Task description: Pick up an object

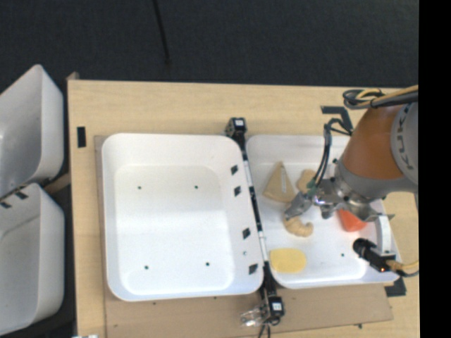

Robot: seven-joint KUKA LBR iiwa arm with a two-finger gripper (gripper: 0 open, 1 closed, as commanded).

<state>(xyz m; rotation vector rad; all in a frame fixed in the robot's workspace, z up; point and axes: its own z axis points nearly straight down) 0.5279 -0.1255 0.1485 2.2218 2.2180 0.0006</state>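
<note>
My gripper (299, 206) hangs low over the middle of the right bin (317, 270), under the orange band of the arm. A tan wedge (280, 184) lies just to its upper left. A pale curved piece (300, 227) sits directly below the fingertips, close to or touching them. A small beige lump (307, 180) lies beside the arm's cable. A yellow disc (288, 260) rests near the bin's front left corner. An orange-red piece (350, 220) peeks out beneath the wrist at the right. I see nothing held between the fingers.
The left bin (169, 213) sits alongside, split from the right one by a ridge with black clips (248, 203). A black cable (325, 153) loops down from the arm. White containers (28, 189) stand off the bench at the far left.
</note>
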